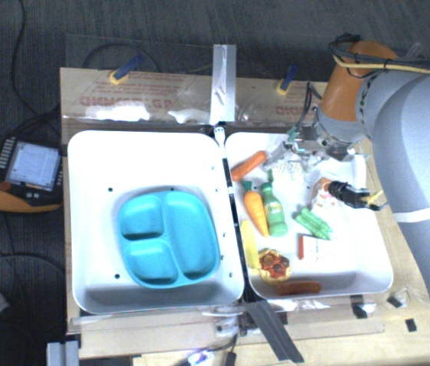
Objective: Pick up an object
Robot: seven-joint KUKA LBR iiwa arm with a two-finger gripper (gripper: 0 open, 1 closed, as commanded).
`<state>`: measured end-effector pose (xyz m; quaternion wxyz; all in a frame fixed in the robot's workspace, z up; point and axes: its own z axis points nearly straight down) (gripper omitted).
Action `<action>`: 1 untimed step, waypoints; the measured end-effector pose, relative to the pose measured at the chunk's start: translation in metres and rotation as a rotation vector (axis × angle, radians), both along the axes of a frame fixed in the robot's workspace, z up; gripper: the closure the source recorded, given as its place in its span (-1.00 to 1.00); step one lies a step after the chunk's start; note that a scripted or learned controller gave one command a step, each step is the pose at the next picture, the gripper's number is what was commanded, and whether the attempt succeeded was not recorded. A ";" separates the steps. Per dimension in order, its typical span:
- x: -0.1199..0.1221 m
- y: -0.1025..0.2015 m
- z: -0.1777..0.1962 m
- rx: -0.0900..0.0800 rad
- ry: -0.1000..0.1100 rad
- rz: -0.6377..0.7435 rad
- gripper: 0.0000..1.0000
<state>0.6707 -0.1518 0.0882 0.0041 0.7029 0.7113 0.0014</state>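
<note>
Orange plastic toy carrot point(248, 164): short, tapered, smooth and glossy, brighter than most pieces around it. It lies slanted on the floor of the right white bin point(379, 277), in the far-left part, close to the wall shared by the 2 bins. It rests flat on the white floor, clear of the other pieces.

Pincer point(297, 149): grey metal, low over the far part of the same bin, at the end of the grey arm with orange band point(342, 90) that reaches in from the view's right. The hardware is small and cluttered at this angle. I cannot tell whether it is released or clenched, nor whether it grips anything.

Carrot relative to pincer: to the pincer's left in the view and slightly nearer the camera, just beside it. I cannot tell whether they touch.

Other pieces in the right bin:
- A second orange toy carrot point(256, 210) lies side by side with a green toy bottle point(274, 210), nearer the camera than the first carrot.
- A green pod-shaped piece point(314, 223) sits mid-bin.
- A red-and-white packet point(310, 248) lies just beyond it toward the near wall.
- A long yellow piece point(249, 246) runs along the left wall.
- A toy pizza slice point(274, 264) is next to the yellow piece.
- A dark red sausage point(299, 287) lies at the near wall.

The left white bin point(93, 204) holds 1 blue divided plate point(169, 237) with 3 compartments.
</note>
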 end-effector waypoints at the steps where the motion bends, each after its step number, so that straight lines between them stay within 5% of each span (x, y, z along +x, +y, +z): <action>1: 0.000 0.000 0.010 -0.006 0.003 0.002 1.00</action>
